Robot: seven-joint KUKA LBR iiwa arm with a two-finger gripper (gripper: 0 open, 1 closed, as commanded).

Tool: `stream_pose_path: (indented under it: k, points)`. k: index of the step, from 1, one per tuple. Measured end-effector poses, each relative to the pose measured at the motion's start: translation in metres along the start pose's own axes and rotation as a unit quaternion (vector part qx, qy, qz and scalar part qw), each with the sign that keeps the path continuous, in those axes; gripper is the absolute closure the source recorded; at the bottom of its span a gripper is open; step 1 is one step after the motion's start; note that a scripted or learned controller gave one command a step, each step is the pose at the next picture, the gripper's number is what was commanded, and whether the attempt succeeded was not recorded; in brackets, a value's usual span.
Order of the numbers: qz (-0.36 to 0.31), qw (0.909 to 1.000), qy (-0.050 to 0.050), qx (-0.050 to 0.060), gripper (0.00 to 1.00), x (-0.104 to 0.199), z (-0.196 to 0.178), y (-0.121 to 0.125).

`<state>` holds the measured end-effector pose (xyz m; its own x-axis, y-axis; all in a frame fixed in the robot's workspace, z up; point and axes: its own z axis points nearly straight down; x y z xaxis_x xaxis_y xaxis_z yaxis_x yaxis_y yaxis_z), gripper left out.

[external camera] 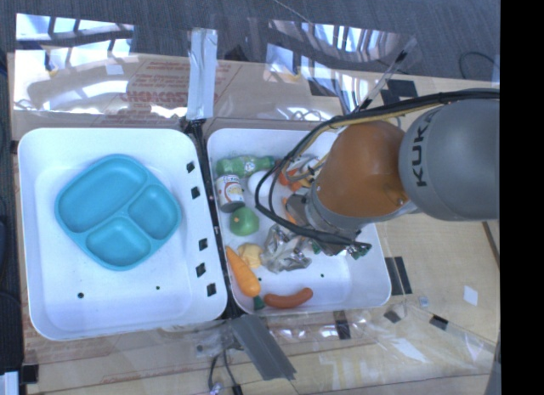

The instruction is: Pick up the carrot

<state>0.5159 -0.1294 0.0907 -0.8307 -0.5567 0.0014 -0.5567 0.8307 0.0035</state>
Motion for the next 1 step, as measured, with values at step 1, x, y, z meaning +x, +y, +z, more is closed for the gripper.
stream_pose_path:
  k: [1]
  points:
    - [-0.185,0.9827,-0.003,0.004,1.00,-0.0403,-0.1176,0.0099]
